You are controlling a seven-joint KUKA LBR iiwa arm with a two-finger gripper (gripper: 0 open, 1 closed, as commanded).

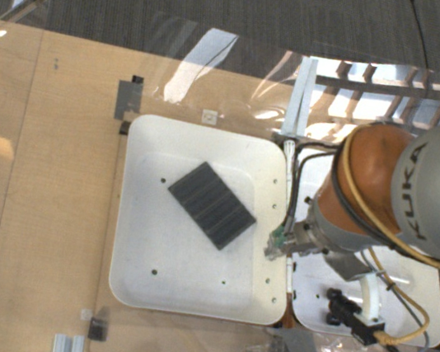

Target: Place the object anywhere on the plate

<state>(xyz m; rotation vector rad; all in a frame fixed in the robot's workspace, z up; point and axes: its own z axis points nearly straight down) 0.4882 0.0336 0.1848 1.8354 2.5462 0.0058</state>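
Dark ribbed plate (pixel 212 205), mid-left bin

arm (pixel 406 190) low, gripper (pixel 278 241) leftward

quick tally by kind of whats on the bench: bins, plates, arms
white bins: 2, left and right
dark ridged plates: 1, in the left bin
arms: 1, over the right bin
total: 4

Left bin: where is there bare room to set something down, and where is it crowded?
In the left bin, bare floor lies in front of the dark ridged plate, along the near wall, and beside it along the left wall. The right rim is crowded: the gripper and the grey arm hang there.
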